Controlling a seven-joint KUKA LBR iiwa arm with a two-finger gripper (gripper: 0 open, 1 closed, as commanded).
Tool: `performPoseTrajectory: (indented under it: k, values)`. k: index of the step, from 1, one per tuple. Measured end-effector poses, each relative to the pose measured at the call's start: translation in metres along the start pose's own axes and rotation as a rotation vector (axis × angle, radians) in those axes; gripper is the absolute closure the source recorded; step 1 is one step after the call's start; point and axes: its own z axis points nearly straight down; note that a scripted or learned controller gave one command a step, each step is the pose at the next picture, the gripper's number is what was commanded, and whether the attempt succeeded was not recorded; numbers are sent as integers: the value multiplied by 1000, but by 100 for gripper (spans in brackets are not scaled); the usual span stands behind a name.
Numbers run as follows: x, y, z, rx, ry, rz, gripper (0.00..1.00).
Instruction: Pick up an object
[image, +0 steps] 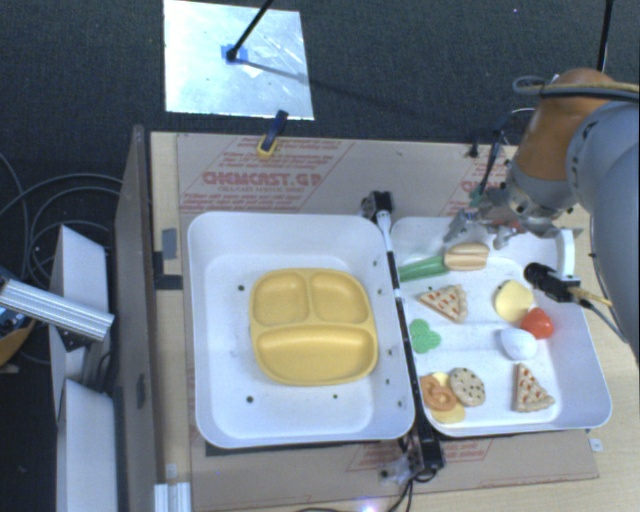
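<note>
Gripper (487, 225) positioned low over right bin (590, 395), far corner, just above bread roll (466, 257). State of fingers cannot be told. Roll lies beside green piece (422, 267). Descent should be centred on roll, neighbour avoided, closure made before lift.

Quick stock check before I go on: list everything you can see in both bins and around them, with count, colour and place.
bins: 2, white, side by side
divided tray: 1, yellow, left bin
bread roll: 1, tan, right bin, far end
green stalk: 1, green, beside roll
pizza slices: 2, tan, right bin, middle and near corner
cookie: 1, brown, near edge
green leaf: 1, by divider
tomato: 1, red
egg: 1, white
arm: 1, grey and orange, right
claw: 1, above roll
</note>
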Motion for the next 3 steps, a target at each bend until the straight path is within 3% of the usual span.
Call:
performPoseTrajectory:
  k: [1, 2, 3]
  values:
    - [18, -3, 47, 9, 2, -1, 0]
    - [17, -2, 34, 5, 1, -2, 100]
    - [-48, -59, -44, 7, 0, 10, 100]
